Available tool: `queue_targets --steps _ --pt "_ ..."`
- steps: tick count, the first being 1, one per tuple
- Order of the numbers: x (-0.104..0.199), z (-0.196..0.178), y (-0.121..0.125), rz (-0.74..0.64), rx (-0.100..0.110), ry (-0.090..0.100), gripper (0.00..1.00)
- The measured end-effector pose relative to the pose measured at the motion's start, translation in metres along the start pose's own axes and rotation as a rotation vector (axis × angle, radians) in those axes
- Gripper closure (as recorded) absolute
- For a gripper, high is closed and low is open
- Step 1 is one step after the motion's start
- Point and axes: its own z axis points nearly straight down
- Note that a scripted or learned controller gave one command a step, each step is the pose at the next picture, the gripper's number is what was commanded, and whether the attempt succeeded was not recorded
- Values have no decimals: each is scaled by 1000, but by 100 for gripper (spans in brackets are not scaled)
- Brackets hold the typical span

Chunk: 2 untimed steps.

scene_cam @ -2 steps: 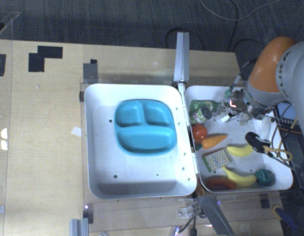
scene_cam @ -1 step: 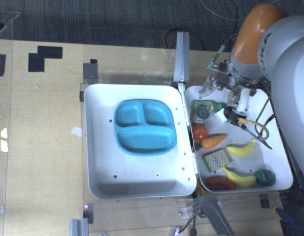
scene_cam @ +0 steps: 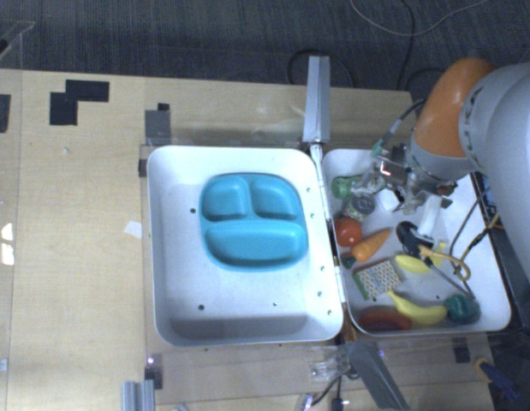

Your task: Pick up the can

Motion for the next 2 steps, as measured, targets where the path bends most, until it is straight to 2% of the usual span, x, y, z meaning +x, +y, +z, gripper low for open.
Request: queue_targets --steps 1,2 --pt "-38 -71 38 -203 34 -6 0" --pt "-32 17 56 -44 3 -8 0"
